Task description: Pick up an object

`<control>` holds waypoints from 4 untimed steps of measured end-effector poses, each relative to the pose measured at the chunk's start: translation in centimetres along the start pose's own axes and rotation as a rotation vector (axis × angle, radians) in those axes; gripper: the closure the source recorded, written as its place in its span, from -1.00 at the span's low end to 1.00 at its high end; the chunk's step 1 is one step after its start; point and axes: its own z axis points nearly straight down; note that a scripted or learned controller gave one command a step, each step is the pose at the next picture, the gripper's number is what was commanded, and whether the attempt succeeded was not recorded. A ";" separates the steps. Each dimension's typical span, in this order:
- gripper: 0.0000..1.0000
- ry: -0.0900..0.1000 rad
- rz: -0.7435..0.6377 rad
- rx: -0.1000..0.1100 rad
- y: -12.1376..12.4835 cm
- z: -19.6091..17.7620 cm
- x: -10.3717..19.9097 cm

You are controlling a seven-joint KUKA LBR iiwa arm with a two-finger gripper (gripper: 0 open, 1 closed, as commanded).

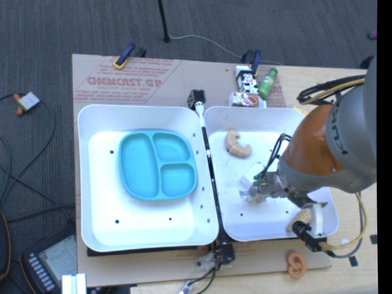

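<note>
My gripper (254, 190) is low inside the right bin (229, 222), near its middle, with the grey arm and its orange band (309, 146) coming in from the right. A small white object (247, 181) lies right at the gripper's tip; whether it is held is unclear. A tan croissant-shaped piece (237, 144) rests toward the back of the same bin, apart from the gripper. Another tan piece (304, 215) sits in the bin's front right corner, partly behind the arm.
The left bin (98, 222) holds a blue divided plate (158, 165). A green bottle (267, 83) and a small box (246, 89) stand behind the right bin. An orange ring (296, 264) lies on the bench in front of it. Cables trail at the front right.
</note>
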 end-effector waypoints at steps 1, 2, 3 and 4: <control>1.00 0.007 -0.007 0.010 11.1 -8.6 8.5; 1.00 0.006 -0.005 0.015 3.1 -8.6 12.4; 1.00 0.005 -0.003 0.014 -0.1 -8.6 4.5; 1.00 0.007 -0.006 0.013 5.6 -8.6 10.1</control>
